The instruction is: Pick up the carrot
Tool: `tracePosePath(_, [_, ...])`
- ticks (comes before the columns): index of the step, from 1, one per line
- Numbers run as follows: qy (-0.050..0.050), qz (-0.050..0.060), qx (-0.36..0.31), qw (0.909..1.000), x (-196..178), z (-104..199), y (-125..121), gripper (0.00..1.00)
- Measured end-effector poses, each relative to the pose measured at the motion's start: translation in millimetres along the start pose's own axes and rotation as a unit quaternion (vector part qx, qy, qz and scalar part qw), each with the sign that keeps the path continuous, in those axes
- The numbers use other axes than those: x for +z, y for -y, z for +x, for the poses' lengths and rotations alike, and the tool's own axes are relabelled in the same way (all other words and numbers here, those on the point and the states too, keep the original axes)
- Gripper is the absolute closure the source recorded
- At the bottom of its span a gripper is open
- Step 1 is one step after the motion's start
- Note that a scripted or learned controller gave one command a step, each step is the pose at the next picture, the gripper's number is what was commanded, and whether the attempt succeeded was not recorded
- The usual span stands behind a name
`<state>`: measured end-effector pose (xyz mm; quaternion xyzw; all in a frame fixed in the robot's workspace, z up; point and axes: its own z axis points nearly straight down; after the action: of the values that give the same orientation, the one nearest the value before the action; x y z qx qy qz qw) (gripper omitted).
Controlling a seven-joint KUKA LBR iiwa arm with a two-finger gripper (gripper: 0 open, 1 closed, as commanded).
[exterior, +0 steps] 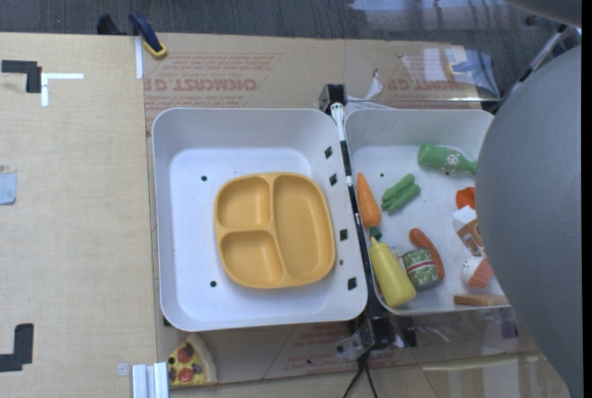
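Carrot location: the small orange tapered carrot with a green top (367,200) lies in the right-hand shallow white plastic bin (407,133), along its left wall, just beside the divider where the two bins meet.
Carrot orientation: long axis runs roughly parallel to that wall, thin end toward the far side of the bench.
Arm position: the grey arm (536,230) covers the right side of the camera view, over the right edge of the right-hand bin.
Claw state: cannot tell (the grey arm body hides whatever lies below it).
Nearest neighbour: a yellow squeeze bottle (390,272) lies just beside the carrot's thicker end, probably touching it.
Other neighbours: a green pea-pod-like toy (400,193) sits near the carrot's right side; a small labelled can (423,268) and a red-orange sausage-shaped item (427,250) lie beside the bottle.
Farther items: a green bottle-shaped toy (446,160) lies toward the far wall, well apart from the carrot.
Left bin: the left-hand shallow white plastic bin (180,230) bears a yellow three-compartment plastic plate (275,230).
Obstruction judgement: the wall limits finger clearance on the carrot's left; a grasp across the midsection, away from the bottle, looks the least obstructed.
Risk judgement: a low approach may strike the bin rim or nudge the bottle.
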<state>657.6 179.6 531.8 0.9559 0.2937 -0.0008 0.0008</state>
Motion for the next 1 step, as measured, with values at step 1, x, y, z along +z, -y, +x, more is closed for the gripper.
tracePosePath(1, [0.0,0.0,0.0,1.0,-0.1,0.0,0.2,0.0])
